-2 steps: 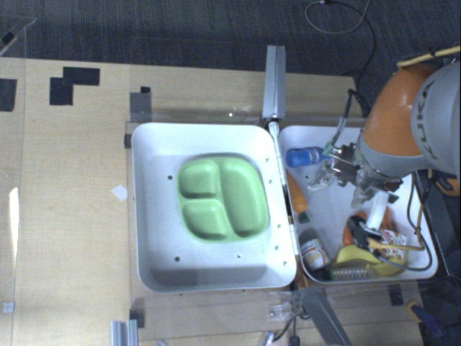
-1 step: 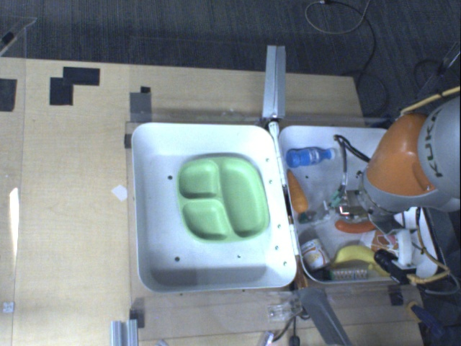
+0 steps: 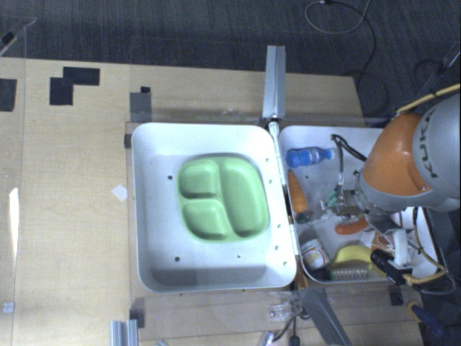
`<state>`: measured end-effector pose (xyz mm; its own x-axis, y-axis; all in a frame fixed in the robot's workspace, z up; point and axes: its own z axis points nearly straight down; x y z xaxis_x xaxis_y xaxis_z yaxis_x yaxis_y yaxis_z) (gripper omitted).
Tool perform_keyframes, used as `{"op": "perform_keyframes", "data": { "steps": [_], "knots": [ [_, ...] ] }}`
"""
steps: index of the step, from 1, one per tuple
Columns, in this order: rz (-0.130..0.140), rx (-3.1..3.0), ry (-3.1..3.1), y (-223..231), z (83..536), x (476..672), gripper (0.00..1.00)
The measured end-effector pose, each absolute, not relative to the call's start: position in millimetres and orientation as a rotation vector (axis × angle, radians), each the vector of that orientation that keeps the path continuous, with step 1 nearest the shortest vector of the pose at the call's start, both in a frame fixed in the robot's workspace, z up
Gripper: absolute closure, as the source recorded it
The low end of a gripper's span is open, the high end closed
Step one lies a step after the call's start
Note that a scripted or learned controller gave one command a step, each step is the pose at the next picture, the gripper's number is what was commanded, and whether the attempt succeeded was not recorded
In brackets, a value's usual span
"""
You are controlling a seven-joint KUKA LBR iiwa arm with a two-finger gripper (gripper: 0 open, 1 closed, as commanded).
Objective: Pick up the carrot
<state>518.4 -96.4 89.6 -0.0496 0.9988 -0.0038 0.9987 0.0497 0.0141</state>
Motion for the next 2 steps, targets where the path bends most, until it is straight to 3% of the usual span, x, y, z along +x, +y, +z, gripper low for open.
{"op": "perform_keyframes", "data": {
  "steps": [1, 2],
  "knots": [
    [0.006, 2.156, 2.277, -138.4, 177.3, 520.5, 0.00],
    [0.009, 1.776, 2.578, -117.0, 90.0, 513.9, 0.00]
  ]
}}
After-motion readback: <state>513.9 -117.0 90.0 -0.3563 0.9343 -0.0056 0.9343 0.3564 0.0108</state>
